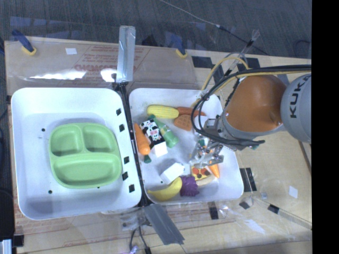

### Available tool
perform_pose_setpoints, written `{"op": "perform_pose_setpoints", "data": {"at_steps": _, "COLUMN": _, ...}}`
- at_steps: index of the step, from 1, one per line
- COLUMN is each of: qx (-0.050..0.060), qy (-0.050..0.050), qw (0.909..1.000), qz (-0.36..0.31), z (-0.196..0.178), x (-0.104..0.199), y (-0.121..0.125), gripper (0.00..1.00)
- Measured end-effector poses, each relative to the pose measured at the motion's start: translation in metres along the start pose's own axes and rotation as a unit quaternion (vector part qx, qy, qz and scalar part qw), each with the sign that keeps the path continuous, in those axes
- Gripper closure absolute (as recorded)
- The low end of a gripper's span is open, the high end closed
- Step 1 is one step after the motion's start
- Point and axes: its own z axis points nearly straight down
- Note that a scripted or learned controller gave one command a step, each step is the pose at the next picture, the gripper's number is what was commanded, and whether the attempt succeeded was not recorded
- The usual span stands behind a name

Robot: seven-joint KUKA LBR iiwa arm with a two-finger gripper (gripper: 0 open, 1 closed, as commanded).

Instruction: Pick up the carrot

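Observation:
The carrot (141, 138) is orange with a green stub at its near end. It lies lengthwise along the left wall of the right bin (233, 180), beside a black-and-white carton (151, 132). My gripper (207, 152) hangs low over the right half of the same bin, well to the right of the carrot and just above a pizza-slice toy (203, 174). Nothing of the carrot is under it. The arm's orange band (254, 105) sits behind the gripper.
The right bin also holds a corn cob (163, 111), a brown pastry (185, 122), a green bottle (169, 136), two white blocks (172, 170), a banana (164, 190) and a purple toy (189, 186). A green divided plate (83, 155) lies in the left bin (26, 115).

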Motion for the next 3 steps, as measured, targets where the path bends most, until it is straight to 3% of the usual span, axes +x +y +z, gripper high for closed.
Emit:
{"op": "perform_pose_setpoints", "data": {"at_steps": 1, "qx": 0.000, "qy": 0.000, "qw": 1.0000, "qz": 0.000, "z": 0.000, "x": 0.000, "y": 0.000, "gripper": 0.00}}
{"op": "perform_pose_setpoints", "data": {"at_steps": 2, "qx": 0.004, "qy": -0.001, "qw": 0.9996, "qz": -0.026, "z": 0.008, "x": 0.009, "y": 0.013, "gripper": 0.00}}
{"op": "perform_pose_setpoints", "data": {"at_steps": 3, "qx": 0.004, "qy": -0.002, "qw": 0.9995, "qz": -0.030, "z": -0.002, "x": 0.006, "y": 0.013, "gripper": 1.00}}
